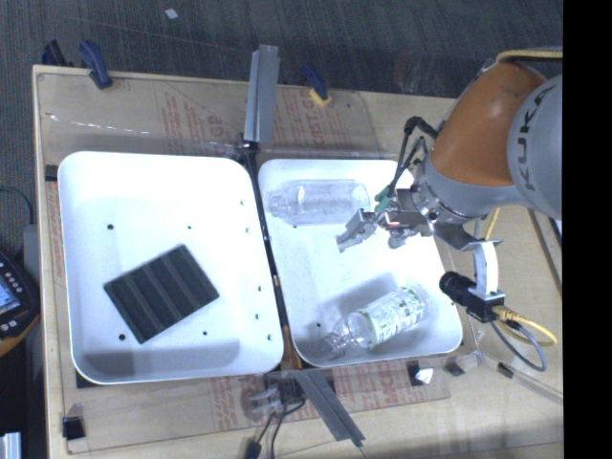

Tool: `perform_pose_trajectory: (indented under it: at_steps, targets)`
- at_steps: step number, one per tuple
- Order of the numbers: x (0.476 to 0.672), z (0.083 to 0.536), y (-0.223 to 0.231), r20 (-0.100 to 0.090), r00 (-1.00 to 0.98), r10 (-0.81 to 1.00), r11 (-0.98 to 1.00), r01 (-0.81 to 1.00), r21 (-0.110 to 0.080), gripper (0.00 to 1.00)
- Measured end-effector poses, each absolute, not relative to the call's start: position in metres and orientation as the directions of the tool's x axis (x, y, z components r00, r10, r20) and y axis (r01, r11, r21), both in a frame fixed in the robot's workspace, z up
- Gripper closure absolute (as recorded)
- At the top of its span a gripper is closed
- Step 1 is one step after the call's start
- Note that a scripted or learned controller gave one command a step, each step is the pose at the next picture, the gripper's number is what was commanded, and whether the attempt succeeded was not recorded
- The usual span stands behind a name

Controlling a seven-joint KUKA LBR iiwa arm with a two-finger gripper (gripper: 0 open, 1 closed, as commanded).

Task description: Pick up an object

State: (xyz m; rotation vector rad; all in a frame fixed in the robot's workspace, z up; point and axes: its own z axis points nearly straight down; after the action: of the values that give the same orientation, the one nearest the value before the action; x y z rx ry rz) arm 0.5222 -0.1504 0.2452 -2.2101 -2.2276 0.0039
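A clear plastic bottle (316,202) lies on its side at the back of the right bin (306,285). A second clear bottle with a green and white label (380,319) lies tilted near that bin's front edge. My gripper (374,233) hangs over the middle right of this bin, between the two bottles, just right of the back bottle's cap end. Its fingers are spread open with nothing between them. A dark ribbed flat pad (161,292) lies in the left bin (143,175).
The bins meet at a dark divider (268,266). A grey bar (260,92) stands behind them, and blue clamps (94,63) grip the bench's back edge. Cables and a black fitting (470,295) lie right of the right bin.
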Motion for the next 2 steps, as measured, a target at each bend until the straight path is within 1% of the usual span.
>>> perform_pose_trajectory:
  at_steps: [1,2]
  targets:
    - [0.611,0.169,-0.177,0.000,0.061,0.998,-0.061,0.998,-0.005,0.00]
    - [0.550,0.153,-0.193,0.000,0.273,0.962,-0.273,0.962,-0.008,0.00]
